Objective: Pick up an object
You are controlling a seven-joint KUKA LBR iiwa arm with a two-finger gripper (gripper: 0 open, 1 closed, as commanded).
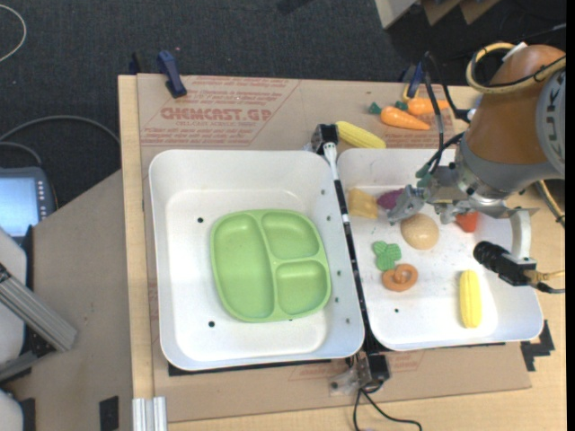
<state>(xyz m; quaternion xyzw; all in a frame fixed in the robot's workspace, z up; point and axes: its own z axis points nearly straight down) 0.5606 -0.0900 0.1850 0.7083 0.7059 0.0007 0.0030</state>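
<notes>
My gripper [420, 203] hangs low over the back of the right bin [503, 330], under the grey and orange arm. It sits just above a beige egg-shaped piece [420, 233] and right beside a purple piece [391, 198]. A yellow block [362, 205] lies to the left of these, and a red piece [466, 223] peeks out on the arm's right. Nearer the front lie a green broccoli [386, 255], an orange ring-shaped piece [400, 277] and a yellow corn cob [469, 298]. I see nothing lifted off the bin floor.
The left bin [180, 187] holds a green divided plate [269, 264]. On the cardboard behind the bins lie another corn cob [359, 136] and a carrot [404, 118]. A black cylinder [499, 262] juts from the arm over the right bin.
</notes>
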